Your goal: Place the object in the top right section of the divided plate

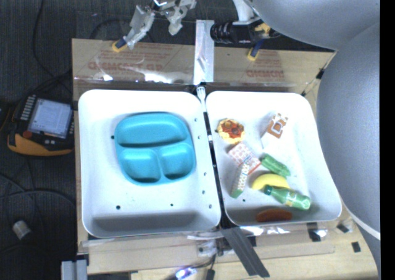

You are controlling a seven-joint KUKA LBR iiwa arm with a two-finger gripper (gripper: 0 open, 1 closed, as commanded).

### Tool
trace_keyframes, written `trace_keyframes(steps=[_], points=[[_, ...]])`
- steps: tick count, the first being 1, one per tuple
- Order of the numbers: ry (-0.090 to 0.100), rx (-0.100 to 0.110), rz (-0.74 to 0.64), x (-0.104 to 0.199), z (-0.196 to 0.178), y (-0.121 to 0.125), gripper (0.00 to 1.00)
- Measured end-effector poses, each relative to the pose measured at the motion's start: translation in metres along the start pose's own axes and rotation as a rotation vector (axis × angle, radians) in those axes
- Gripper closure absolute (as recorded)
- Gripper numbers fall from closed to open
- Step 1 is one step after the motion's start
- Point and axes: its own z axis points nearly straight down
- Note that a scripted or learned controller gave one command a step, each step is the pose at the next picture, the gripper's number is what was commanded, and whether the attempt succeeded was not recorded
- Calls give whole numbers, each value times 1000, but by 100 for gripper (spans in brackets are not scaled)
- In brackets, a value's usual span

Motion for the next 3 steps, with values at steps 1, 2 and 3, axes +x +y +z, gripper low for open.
trace_keyframes(steps=[1,2,3], points=[[3,-4,-545,10,-1,5,0],[2,-5,-736,30,-1,1,0],[5,-4,-755,44,132,-26,0]])
